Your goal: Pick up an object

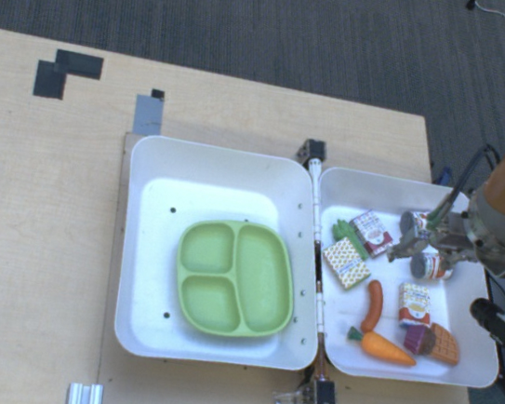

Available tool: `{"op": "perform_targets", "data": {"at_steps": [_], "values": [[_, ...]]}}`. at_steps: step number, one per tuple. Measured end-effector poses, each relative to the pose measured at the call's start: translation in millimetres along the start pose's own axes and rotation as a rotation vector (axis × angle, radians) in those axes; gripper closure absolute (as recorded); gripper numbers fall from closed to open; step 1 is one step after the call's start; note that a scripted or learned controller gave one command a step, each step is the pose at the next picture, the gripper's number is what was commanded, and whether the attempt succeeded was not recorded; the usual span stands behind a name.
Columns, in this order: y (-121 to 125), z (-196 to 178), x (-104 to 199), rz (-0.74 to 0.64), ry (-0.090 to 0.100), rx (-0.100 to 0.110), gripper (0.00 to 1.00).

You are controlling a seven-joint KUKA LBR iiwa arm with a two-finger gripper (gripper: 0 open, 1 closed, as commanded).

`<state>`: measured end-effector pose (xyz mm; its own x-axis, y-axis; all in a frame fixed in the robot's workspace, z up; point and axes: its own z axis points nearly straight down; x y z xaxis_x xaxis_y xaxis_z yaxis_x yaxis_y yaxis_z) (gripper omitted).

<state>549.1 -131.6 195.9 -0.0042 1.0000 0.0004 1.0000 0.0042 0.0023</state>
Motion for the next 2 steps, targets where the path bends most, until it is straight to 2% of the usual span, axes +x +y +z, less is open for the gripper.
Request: {"op": "perform_targets", "data": {"at_steps": [1, 2], "values": [[31, 96, 19, 0.002, -0.001, -0.011, 0.0], [-40, 106, 34, 0.003, -0.003, -0.018, 0.0]]}}
